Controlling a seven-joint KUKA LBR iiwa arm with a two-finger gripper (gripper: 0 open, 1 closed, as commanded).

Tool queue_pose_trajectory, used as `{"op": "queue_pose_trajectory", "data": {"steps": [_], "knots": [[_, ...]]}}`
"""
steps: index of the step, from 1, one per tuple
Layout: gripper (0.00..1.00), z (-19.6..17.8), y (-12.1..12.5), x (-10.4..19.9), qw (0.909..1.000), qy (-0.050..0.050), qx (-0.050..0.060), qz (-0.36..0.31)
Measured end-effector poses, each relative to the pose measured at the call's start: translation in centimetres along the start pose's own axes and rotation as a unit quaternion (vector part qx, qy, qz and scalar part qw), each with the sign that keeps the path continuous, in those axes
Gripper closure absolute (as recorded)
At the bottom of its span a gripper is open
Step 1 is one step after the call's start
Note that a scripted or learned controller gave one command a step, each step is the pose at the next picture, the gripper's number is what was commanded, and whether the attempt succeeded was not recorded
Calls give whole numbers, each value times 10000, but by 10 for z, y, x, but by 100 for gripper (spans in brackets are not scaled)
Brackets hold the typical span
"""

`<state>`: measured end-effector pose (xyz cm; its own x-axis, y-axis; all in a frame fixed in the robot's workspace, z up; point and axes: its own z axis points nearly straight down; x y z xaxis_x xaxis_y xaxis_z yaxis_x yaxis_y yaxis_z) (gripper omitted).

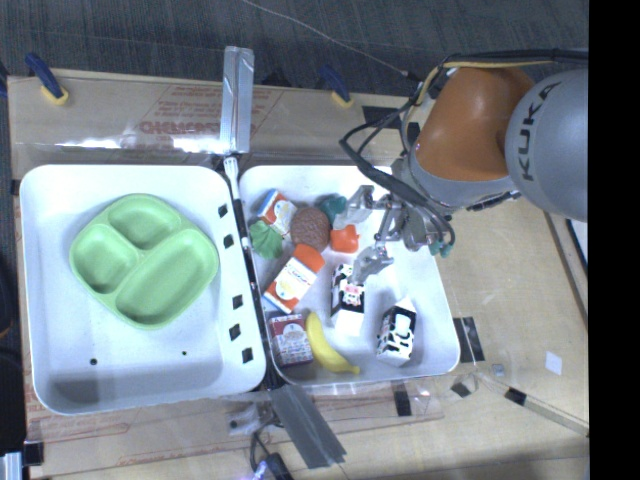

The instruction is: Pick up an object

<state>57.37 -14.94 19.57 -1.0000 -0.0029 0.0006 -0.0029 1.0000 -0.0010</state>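
My gripper (372, 236) hangs over the right bin (430, 298), its metal fingers (375, 260) spread apart with nothing between them. Just below the fingertips stands a small black-and-white carton (347, 290). A second black-and-white carton (397, 331) lies to its lower right. To the left of the gripper sit an orange piece (345, 238), a brown round object (311, 226), a green toy (265, 238), an orange-and-white juice box (294, 278), a banana (327, 345) and a red-brown packet (291, 340).
The left bin (60, 368) holds a green divided plate (145, 258). A metal divider (238, 98) runs between the bins at the back. The arm's orange band (470, 123) and cables loom over the right bin's far right corner.
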Motion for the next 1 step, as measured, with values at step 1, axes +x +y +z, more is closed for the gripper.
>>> {"op": "queue_pose_trajectory", "data": {"steps": [1], "knots": [[0,91,-17,2,9984,-28,-3,571]]}}
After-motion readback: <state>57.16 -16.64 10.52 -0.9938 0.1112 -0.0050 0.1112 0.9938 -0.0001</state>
